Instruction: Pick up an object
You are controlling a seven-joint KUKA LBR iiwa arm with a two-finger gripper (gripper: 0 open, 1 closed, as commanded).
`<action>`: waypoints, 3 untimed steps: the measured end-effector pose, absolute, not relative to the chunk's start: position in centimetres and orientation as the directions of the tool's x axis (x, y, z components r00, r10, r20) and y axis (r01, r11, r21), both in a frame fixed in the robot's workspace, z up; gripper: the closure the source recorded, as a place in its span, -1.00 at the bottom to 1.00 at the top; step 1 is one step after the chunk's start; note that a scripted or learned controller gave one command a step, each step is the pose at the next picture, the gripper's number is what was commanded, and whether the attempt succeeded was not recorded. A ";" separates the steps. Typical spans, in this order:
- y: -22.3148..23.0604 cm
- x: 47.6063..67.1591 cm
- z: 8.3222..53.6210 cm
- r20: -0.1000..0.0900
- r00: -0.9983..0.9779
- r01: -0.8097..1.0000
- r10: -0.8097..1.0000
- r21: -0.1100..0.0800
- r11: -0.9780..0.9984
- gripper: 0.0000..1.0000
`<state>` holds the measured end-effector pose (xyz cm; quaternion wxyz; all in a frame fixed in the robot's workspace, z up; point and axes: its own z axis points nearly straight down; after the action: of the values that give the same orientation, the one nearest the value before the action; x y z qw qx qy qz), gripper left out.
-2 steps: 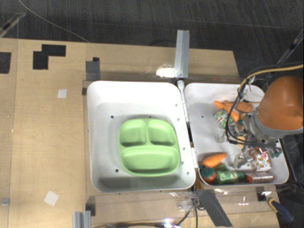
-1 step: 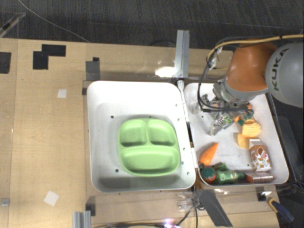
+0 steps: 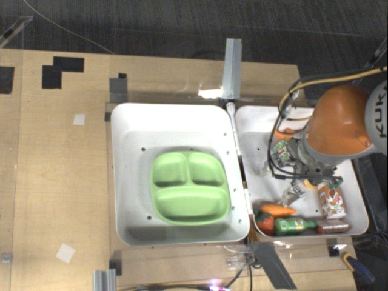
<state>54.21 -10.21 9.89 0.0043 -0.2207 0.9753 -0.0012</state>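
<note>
While a green divided plate (image 3: 190, 185) lies in the left bin (image 3: 130, 162), far left of the pincer (image 3: 295, 192), an orange carrot (image 3: 277, 210) and green bottle (image 3: 294, 225) sit just below it in the right bin (image 3: 251, 129). Whether the pincer is apart or together, I cannot tell.

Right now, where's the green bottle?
The green bottle lies on its side along the right bin's near edge, just below the carrot.
</note>
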 end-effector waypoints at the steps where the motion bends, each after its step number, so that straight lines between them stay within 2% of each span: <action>1: -9.9 63.9 8.9 -0.012 -0.794 -0.608 -0.608 -0.008 0.794 -1.00; 2: -9.7 64.4 10.5 -0.026 -0.794 -0.607 -0.607 -0.017 0.795 1.00; 3: -7.0 67.3 20.1 -0.019 -0.834 -0.551 -0.551 -0.011 0.835 1.00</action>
<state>67.35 -7.03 20.10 0.0108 -0.2876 0.9577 -0.0027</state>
